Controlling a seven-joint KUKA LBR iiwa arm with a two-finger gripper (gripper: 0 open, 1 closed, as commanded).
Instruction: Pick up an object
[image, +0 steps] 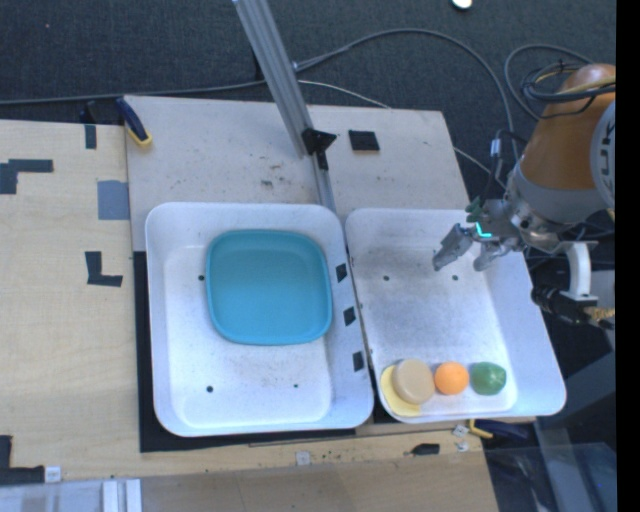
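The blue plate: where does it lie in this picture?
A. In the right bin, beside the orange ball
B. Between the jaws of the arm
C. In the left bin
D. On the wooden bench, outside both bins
C. The blue plate lies flat on the floor of the left bin, while the orange ball sits at the near edge of the right bin.

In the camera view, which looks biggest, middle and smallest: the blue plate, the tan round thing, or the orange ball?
1. blue plate, by far the largest
2. tan round thing
3. orange ball, smallest
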